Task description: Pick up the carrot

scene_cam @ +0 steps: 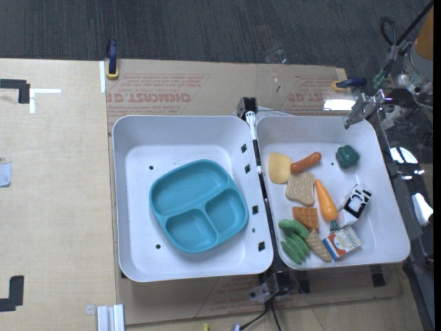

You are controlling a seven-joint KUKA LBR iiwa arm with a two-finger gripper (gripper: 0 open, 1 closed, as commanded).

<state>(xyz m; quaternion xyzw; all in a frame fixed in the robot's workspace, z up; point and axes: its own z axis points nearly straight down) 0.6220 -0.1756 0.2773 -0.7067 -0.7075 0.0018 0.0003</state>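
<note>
While jaws [357, 113] state cannot be told | 1 carrot [325, 198] | 2 bins [131, 205] | 1 blue plate [198, 205]

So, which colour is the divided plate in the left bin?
Teal blue; the divided plate shows best in the camera view.

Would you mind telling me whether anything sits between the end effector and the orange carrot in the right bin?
Nothing visible does. The end effector is at the right bin's upper right corner, and bare bin floor lies between it and the orange carrot. A sausage and bread slice crowd the carrot's other side.
</note>
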